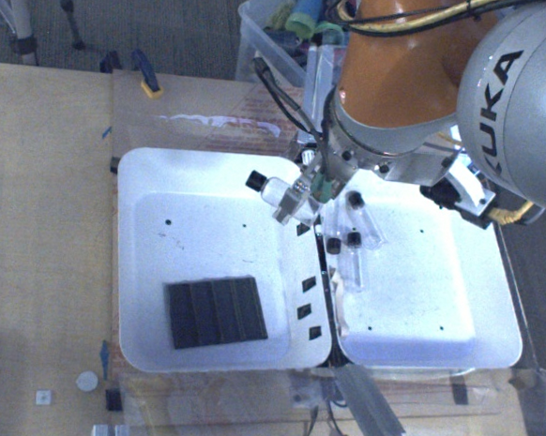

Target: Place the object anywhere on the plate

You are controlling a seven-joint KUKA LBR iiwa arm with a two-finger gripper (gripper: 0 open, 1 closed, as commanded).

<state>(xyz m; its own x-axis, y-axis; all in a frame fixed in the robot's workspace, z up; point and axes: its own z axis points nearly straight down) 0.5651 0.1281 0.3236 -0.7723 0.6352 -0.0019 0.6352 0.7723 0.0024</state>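
The dark plate (217, 312) lies in the left bin (154, 179), well below the hand (345, 229). The hand hangs over the seam between bins, its wrist hiding much. I cannot tell its grip, or make out the object.

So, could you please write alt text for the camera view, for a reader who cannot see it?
A grey KUKA arm with an orange band reaches from the right over two shallow white bins, its gripper above their shared edge. A dark ridged rectangular plate lies in the left bin.
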